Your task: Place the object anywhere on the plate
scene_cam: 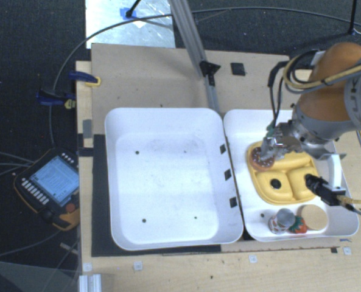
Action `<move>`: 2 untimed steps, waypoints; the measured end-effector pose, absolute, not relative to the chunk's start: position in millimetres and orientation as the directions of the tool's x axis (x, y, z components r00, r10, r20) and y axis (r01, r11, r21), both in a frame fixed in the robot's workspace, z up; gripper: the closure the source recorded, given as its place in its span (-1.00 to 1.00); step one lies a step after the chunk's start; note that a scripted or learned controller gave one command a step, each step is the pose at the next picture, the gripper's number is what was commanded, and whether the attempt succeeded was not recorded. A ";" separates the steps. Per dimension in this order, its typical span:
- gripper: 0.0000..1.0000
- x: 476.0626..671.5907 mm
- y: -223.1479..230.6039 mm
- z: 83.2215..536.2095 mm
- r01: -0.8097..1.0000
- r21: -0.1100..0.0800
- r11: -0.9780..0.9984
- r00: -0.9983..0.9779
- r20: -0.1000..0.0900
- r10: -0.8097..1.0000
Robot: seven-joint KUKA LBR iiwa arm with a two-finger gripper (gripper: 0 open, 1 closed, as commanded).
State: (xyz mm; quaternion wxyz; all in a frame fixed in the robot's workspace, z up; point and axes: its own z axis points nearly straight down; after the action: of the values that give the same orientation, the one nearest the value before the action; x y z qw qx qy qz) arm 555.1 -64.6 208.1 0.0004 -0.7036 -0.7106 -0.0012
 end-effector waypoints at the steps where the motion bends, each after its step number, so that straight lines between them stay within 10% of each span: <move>1: 1.00 560.7 -2.7 206.7 1.000 0.002 0.012 -0.012 0.003 1.000; 2: 1.00 558.2 54.7 203.1 1.000 0.001 0.011 -0.011 0.003 1.000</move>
State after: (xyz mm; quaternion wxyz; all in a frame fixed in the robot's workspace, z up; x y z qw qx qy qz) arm 558.2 54.7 203.1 0.0008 -0.7031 -0.7110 -0.0014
